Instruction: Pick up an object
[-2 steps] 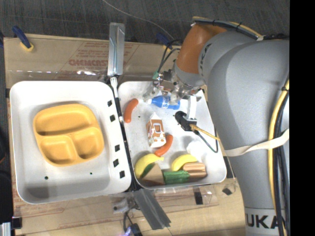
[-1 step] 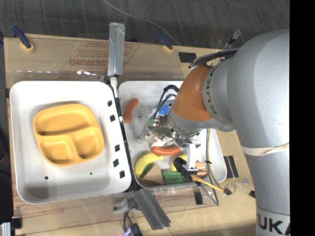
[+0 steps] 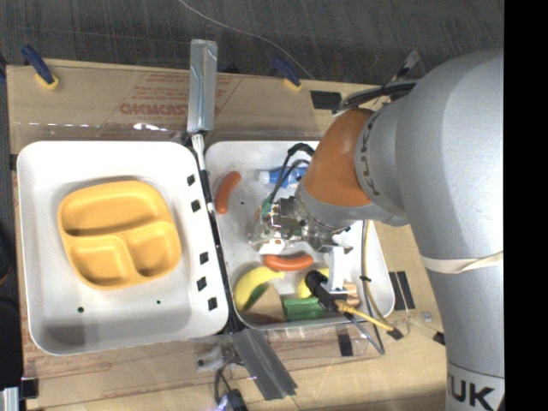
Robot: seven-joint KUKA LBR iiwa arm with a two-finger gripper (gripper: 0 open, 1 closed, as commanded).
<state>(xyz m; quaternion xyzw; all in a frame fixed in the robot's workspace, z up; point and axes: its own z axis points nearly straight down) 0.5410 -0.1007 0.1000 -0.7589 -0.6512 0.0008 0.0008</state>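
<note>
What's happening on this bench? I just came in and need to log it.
A grey arm reaches down into the right bin, its claw low among toy food: two sausages, a banana and a green block. Nothing is visibly held. The left bin holds a yellow divided tray.
</note>
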